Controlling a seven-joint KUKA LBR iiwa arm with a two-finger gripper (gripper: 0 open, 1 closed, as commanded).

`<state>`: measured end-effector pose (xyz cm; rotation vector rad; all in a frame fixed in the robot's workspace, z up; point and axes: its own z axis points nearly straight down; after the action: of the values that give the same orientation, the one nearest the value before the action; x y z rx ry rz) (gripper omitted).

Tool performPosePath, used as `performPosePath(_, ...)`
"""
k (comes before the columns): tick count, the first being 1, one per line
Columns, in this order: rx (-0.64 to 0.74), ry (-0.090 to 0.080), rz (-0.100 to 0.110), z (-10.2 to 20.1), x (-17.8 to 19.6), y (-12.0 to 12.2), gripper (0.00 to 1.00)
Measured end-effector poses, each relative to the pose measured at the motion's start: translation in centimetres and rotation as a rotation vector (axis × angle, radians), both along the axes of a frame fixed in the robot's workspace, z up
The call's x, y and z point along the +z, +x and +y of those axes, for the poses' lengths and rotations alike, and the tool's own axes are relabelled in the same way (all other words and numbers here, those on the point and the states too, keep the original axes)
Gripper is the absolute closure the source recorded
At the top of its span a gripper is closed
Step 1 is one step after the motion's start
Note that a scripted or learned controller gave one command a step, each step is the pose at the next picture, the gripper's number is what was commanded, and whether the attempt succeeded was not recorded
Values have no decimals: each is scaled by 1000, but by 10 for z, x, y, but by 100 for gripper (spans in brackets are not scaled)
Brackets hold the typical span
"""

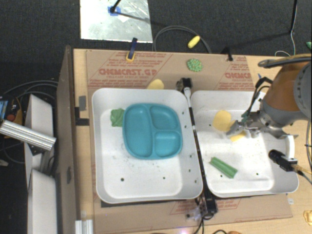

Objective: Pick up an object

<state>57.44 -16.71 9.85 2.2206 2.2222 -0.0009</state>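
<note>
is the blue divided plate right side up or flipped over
Right side up: the blue divided plate shows its three hollow compartments facing upward, lying flat in the left white bin.

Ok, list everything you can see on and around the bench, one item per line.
bins: two, white, side by side on the bench
divided plate: one, blue, left bin
leafy piece: one, green, left bin, at the plate's left edge
round object: one, yellow, right bin
small piece: one, yellow, right bin, under the end effector
stick: one, green, right bin, near side
knobbly ball: one, green, on the cardboard behind the bins
arm: one, grey and orange, from the right
end effector: one, over the right bin
</note>
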Motion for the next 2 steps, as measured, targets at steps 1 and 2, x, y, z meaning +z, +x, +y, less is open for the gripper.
performPosePath(1, 1, 0, -3, -14, -14, 15, 0)
performPosePath(2, 2, -1, -6, -14, -3, 16, 100)
